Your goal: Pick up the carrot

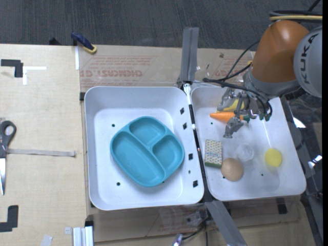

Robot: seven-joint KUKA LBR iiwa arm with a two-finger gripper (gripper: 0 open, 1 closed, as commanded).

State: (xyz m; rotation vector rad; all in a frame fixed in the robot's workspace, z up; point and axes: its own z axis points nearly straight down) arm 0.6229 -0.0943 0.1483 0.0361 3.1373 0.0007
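The carrot (pixel 220 116) is orange and lies in the right bin (pixel 287 181) near its back left, pointed end to the left. Its thick end with a bit of green runs under the wrist. My gripper (pixel 227 118) reaches in from the right, below the orange band, and stands open. One grey finger (pixel 229 129) shows in front of the carrot and the other (pixel 224 106) behind it, so the carrot sits between them. I cannot tell whether the fingers touch it.
In the right bin's front half lie a green-and-tan sponge (pixel 213 152), a brown egg-shaped ball (pixel 232 169), a clear cup (pixel 246 151) and a yellow lemon (pixel 273 158). The left bin (pixel 97 188) holds a blue divided plate (pixel 147 151). Scissors (pixel 5 137) lie on the bench, far left.
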